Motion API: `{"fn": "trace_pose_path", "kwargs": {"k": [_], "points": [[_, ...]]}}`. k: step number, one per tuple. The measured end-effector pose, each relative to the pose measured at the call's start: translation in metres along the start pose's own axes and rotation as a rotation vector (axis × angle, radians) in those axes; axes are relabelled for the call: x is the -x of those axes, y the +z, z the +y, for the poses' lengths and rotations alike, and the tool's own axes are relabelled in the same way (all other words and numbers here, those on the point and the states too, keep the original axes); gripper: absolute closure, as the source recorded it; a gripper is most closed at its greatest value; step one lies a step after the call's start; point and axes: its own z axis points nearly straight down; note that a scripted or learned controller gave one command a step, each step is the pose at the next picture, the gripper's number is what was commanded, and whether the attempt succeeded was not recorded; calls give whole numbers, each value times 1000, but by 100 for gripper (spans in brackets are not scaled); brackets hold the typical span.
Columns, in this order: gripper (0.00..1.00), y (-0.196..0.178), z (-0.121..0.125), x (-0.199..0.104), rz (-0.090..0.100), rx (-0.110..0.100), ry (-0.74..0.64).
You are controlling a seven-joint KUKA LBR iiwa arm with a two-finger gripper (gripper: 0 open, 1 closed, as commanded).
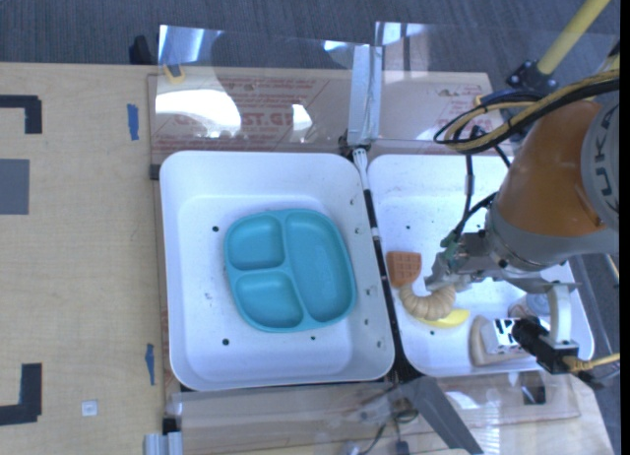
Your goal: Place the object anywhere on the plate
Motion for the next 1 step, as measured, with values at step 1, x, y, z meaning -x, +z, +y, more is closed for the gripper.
{"fn": "trace_pose_path", "kwargs": {"k": [1], "points": [[100, 10, 14, -67, 1, -2, -6]]}}
